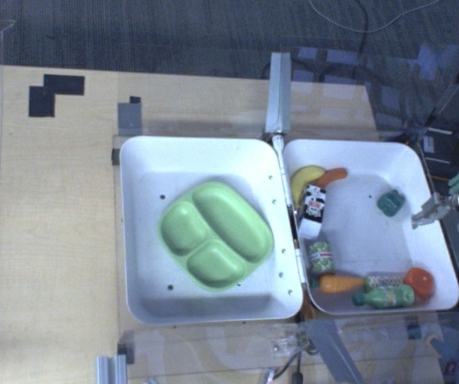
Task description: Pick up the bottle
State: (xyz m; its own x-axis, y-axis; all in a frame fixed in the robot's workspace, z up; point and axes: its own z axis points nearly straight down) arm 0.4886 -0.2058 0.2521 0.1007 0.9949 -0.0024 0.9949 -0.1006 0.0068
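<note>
A green bottle (386, 297) lies on its side along the front wall of the right bin (373, 160), its cap pointing left. A red tomato (419, 281) sits just behind its right end and an orange carrot (340, 283) lies to its left. A white bottle with black cow patches (313, 210) lies near the bin's left wall. A grey metal part that looks like my gripper (437, 212) reaches over the bin's right rim, well behind and to the right of the green bottle. Nothing shows in its grasp.
The right bin also holds a banana (305, 179), a second carrot (333, 176), a small green can (321, 257) and a teal block (390, 203). A green divided plate (216, 234) lies in the left bin (145, 214). A metal post (278, 94) stands behind the divider.
</note>
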